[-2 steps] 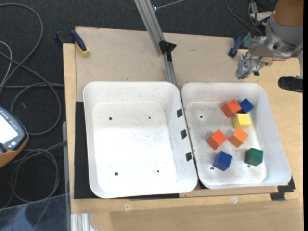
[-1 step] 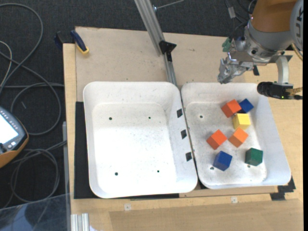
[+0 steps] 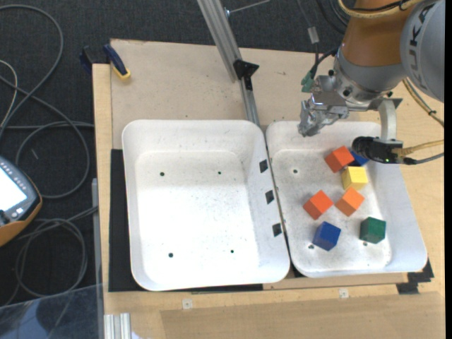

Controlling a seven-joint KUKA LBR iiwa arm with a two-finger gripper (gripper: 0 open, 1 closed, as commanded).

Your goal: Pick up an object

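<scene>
From where I stand, the end effector (image 3: 308, 127) hangs over the far left corner of the right bin (image 3: 296, 249), a bundle of bare grey metal below the arm (image 3: 385, 27) with its smooth orange band. It has nothing in it that I can see, and I cannot tell whether it is apart or together.

The right bin is a shallow white plastic tray with rounded corners, its floor speckled with dark flecks. All the blocks lie inside it, well short of the end effector, each a small hard-edged cube with a matte face:

- An orange cube (image 3: 340, 158) sits towards the bin's far side, with a blue corner (image 3: 360, 159) peeking from behind it.
- A yellow cube (image 3: 354, 177) lies just nearer than those two.
- Two more orange cubes (image 3: 318, 204) (image 3: 349, 202) sit side by side at the bin's middle, slightly apart.
- A blue cube (image 3: 326, 236) and a green cube (image 3: 373, 229) rest near the bin's front wall.

Against the right bin's left rim lies the left bin (image 3: 191, 210), the same white plastic. Both sit on a pale wooden table (image 3: 176, 76).
</scene>
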